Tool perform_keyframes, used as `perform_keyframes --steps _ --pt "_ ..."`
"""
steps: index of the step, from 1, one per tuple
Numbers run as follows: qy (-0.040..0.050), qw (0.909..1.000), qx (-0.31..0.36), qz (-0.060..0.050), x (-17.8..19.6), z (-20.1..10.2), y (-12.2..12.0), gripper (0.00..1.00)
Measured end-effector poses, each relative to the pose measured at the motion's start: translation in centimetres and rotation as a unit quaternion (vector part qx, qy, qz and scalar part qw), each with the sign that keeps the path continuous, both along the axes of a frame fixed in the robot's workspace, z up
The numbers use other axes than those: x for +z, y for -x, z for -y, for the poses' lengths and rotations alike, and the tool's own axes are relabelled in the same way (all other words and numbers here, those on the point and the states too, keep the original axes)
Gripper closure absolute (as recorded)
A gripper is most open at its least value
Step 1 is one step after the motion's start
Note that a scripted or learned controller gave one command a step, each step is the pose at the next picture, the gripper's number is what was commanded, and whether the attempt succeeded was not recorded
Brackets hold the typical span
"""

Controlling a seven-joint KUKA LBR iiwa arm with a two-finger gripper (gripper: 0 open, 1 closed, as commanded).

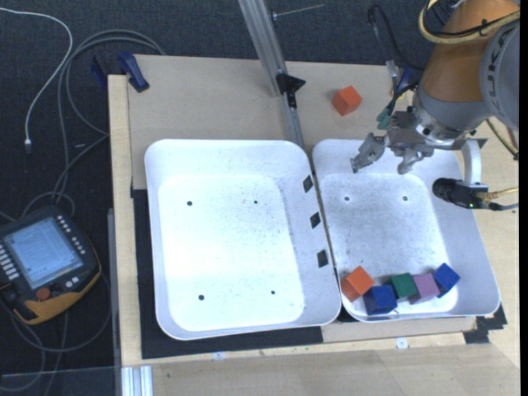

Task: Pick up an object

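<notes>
Several small blocks lie in a row along the near edge of the right bin [388, 221]: an orange block [358, 281], a dark blue block [380, 299], a green block [403, 286], a pink-purple block [425, 286] and a blue block [445, 277]. My gripper [386, 160] hangs over the far end of that bin, well apart from the blocks. Its two fingers [364, 156] are spread apart and nothing sits between them.
Left bin [223, 238] lies beside the right one. A lone orange cube [347, 100] rests on the bench beyond the bins. A metal pole [268, 44] slants up from the bins' far junction. Cables and a teach pendant [41, 258] lie off the bench at left.
</notes>
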State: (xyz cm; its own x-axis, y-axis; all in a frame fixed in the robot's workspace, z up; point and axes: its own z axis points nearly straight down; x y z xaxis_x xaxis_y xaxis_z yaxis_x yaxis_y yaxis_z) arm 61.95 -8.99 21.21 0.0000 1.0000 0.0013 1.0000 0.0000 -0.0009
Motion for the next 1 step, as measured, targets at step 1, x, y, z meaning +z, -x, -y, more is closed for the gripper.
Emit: perform_keyframes --steps 1 --pt "-0.0002 1.0 0.0 0.002 1.16 -0.05 -0.09 1.0"
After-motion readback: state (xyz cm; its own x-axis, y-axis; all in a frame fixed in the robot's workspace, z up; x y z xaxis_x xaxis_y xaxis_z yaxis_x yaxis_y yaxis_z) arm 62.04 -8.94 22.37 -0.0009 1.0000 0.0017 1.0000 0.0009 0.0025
